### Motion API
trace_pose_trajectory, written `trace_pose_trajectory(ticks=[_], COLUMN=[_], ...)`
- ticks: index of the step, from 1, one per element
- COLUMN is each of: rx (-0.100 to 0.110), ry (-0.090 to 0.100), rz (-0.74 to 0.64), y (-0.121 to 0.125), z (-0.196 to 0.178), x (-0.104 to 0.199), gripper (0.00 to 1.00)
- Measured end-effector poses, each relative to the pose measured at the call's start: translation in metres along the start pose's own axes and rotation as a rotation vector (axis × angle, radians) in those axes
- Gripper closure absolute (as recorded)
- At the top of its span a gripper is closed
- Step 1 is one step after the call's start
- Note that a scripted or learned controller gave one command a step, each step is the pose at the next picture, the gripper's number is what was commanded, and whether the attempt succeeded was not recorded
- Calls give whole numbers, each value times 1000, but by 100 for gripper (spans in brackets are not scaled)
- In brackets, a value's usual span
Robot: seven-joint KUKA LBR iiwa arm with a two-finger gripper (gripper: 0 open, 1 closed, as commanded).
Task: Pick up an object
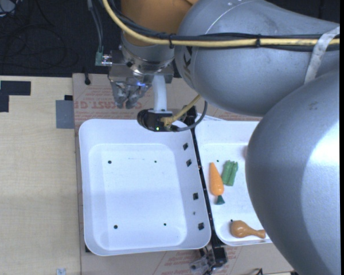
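The gripper (128, 99) is seen poised above the far edge of the left bin (89, 153), nothing held; whether it is parted cannot be told. The carrot (216, 180), lengthwise front-to-back, lies well apart in the right bin (218, 132). Cardboard lettering is illegible.

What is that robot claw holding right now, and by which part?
Nothing that can be seen. The gripper hangs above the far edge of the left bin with no object between its fingers; the toy carrot lies in the right bin.
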State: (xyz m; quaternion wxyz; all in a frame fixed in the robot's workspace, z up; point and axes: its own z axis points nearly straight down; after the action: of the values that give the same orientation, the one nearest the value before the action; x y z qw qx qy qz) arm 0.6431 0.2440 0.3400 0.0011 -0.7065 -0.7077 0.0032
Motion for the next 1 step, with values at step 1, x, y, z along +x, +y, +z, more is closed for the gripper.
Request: trace_pose_trajectory(ticks=[1], rx=[0], ry=[-1], rz=[-7], y=[0], z=[-12], x=[1], gripper=[100])
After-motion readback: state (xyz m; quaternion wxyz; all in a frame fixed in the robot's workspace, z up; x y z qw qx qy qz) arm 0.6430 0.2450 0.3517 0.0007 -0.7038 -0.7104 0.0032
